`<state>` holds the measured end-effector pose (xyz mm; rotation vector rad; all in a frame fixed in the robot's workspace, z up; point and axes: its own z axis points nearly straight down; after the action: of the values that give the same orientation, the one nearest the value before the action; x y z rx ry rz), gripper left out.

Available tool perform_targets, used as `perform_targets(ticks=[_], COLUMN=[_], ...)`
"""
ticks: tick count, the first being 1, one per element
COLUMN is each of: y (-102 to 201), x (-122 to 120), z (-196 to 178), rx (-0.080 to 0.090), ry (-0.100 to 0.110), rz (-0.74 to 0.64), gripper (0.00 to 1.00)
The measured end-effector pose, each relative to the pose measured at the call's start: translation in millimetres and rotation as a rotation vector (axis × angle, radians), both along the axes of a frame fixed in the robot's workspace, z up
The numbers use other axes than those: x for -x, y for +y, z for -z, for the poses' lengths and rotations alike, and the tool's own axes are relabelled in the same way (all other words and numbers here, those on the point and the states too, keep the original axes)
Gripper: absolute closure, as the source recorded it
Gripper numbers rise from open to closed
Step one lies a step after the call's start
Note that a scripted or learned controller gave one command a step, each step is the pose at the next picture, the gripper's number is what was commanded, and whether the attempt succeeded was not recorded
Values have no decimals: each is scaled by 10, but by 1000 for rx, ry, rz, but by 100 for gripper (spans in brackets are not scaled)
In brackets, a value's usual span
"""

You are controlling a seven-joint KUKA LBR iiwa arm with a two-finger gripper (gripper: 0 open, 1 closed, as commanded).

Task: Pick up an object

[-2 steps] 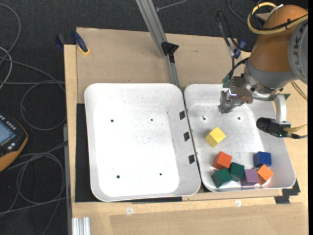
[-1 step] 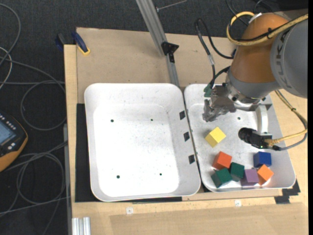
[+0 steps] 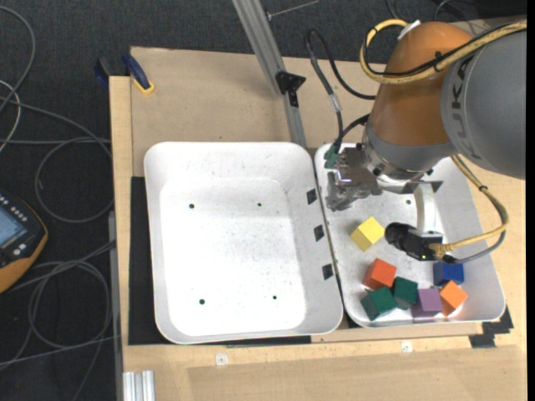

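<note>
Clustered at the near edge of the right bin [image 3: 476, 224]: green block [image 3: 379, 302], orange block [image 3: 381, 272], purple block [image 3: 429, 301]. Beyond, alone and easiest to reach, yellow block [image 3: 366, 233]. Above it, gripper [image 3: 344, 192]; jaws' opening hard to tell.

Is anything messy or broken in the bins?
Nothing looks broken or spilled. The blocks sit bunched in the right bin's near corner, with the yellow block apart from them, close to the end effector. The left bin looks tidy.
</note>
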<state>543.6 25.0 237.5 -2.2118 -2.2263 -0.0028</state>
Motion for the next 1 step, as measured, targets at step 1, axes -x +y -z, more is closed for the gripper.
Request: perform_targets(ticks=[1], y=[579], x=[127], z=[65], rx=[0], ry=[2], rz=[0], gripper=[100])
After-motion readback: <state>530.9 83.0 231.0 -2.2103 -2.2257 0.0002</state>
